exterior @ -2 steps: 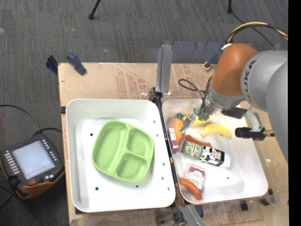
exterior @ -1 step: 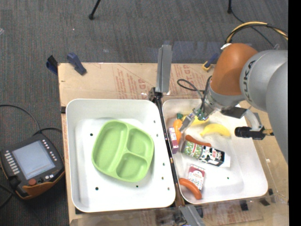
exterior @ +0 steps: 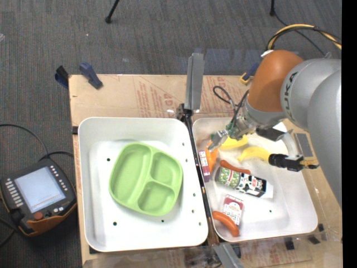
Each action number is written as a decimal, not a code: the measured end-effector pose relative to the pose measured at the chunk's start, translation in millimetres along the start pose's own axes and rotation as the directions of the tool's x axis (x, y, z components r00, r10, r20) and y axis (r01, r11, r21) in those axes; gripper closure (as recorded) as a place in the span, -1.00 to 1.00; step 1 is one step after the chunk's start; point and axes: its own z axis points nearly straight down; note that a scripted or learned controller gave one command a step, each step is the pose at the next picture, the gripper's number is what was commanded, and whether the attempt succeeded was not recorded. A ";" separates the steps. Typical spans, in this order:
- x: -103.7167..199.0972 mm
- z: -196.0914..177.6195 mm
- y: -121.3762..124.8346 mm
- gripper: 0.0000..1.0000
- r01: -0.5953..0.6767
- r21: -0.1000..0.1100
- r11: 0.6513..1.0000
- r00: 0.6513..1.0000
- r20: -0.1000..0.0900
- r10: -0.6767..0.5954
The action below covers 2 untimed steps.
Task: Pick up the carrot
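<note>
The carrot (exterior: 212, 151) is a short orange piece at the left edge of the right bin (exterior: 301, 216), just by the wall between the bins. My gripper (exterior: 225, 134) is low over the bin's far left part, right above and slightly to the right of the carrot's upper end. The grey wrist with the orange band (exterior: 274, 85) rises behind it. The gripper's body and a yellow banana (exterior: 249, 151) hide where the tips meet the carrot, so I cannot tell whether it is gripped.
The right bin also holds a red sausage (exterior: 230, 166), a black-and-white carton (exterior: 244, 182), a small red packet (exterior: 232, 208), an orange sausage (exterior: 225, 224) and a slim box (exterior: 203, 164). A green divided plate (exterior: 146, 178) lies in the left bin (exterior: 92, 149).
</note>
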 end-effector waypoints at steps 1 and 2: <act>3.4 3.4 0.3 -1.00 -0.156 0.000 0.988 0.988 0.005 0.156; 8.9 2.8 -8.1 -1.00 -0.060 -0.001 0.998 0.998 0.008 0.060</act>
